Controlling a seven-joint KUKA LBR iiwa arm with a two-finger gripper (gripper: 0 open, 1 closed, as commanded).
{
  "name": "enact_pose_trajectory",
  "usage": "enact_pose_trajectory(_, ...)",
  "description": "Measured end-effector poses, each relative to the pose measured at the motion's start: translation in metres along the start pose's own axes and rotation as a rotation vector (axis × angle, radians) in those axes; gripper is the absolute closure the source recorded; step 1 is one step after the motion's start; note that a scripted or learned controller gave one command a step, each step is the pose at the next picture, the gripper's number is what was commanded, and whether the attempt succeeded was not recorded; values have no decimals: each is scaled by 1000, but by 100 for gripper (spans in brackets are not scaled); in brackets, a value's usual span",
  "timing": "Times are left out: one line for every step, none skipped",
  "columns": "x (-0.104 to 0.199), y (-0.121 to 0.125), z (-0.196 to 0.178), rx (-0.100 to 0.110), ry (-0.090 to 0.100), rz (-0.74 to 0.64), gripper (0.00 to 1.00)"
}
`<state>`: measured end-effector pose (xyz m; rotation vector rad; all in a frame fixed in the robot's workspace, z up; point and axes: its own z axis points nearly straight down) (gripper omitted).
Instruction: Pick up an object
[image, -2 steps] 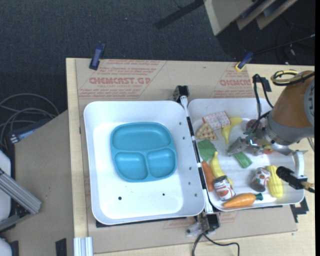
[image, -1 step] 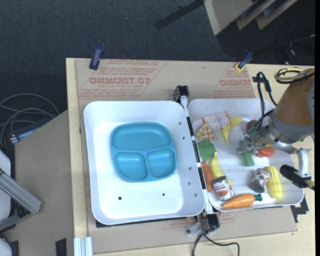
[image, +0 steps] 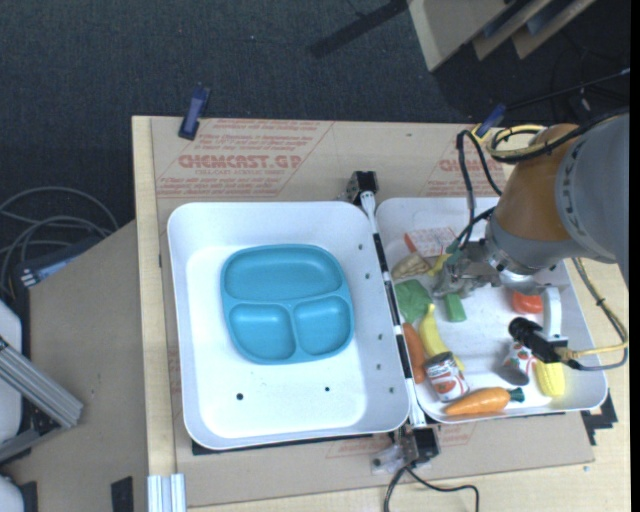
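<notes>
Hovering in the camera view, my claw (image: 462, 277) is sitting low over the right bin (image: 590, 395), and my own grey wrist is covering much of it. I cannot tell whether it is spread or pressed together, or whether anything is caught in it.

A small green piece (image: 455, 306) is lying just below the claw, its top edge blurring into the claw's dark tip. A larger green block (image: 411, 298) is lying just to the claw's left. Below that, a yellow piece (image: 432, 331), a can (image: 445, 376) and a carrot (image: 480, 402) are crowding together. My arm is cutting off a red piece (image: 527, 300) to the claw's right.

Well apart to the left, a blue divided plate (image: 288, 305) is resting in the left bin (image: 190, 300).
</notes>
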<state>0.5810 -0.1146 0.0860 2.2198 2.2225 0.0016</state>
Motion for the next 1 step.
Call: enact_pose_trajectory(90, 25, -99, -1, 1, 0, 100)
